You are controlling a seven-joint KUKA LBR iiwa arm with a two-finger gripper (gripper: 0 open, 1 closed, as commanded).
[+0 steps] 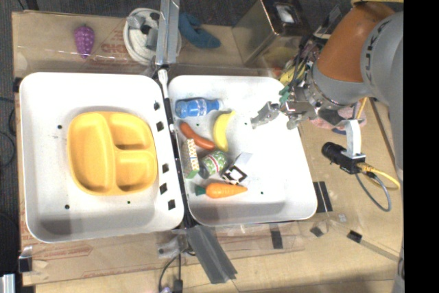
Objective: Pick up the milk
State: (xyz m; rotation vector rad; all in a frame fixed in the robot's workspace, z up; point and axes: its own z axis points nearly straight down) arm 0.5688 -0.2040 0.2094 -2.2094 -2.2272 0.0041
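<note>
Gripper (264,114) fingers spread apart, nothing between them, hovering over bare right side of right bin (291,178). Milk (236,173), small black-white carton, lies tilted at pile's right edge, touching carrot (221,191), beside green can (215,162). Judged light, stiff, smooth-sided toy; best pinched across narrow flat faces, away from carrot. Banana (221,130) further up.

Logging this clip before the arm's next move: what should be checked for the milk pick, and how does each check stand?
1. Milk identified: cannot tell; the small black-and-white carton in the right bin is likeliest.
2. Gripper over the carton: not ok; it is toward the bin's far right, apart from it.
3. Carton free of neighbours: not ok; carrot and green can crowd it.
4. Path to the carton: ok; bare bin floor lies between.
</note>
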